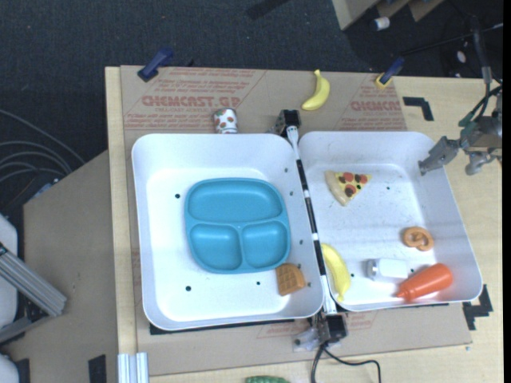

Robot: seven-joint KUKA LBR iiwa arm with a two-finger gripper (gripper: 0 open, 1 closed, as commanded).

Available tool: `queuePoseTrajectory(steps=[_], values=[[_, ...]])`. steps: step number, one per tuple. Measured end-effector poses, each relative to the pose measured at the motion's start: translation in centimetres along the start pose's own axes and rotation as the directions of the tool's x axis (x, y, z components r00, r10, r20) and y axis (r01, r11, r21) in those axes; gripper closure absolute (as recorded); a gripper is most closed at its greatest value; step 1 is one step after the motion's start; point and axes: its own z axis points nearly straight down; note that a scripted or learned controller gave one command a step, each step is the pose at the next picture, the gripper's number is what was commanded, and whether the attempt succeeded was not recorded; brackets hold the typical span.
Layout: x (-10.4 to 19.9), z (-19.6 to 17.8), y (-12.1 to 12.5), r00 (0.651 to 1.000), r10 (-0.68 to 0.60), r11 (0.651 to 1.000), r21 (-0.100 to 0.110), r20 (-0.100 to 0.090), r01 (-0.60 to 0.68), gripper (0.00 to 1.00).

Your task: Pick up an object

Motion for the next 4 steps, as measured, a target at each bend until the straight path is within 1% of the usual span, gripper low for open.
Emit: queuePoseTrajectory(steps=[1, 2, 3, 4], values=[[0.5, 15.2, 5.0, 1.000, -0.001, 1.000, 0.002, -0.001, 0.001, 0.00], [6.7, 17.4, 9.6, 1.000, -0.001, 1.000, -0.003, 0.000, 0.001, 0.00], [6.7, 16.3, 9.6, 1.000, -0.002, 1.000, -0.004, 0.002, 0.002, 1.00], [6.7, 16.4, 9.6, 1.000, -0.002, 1.000, -0.004, 0.002, 0.002, 0.00]])
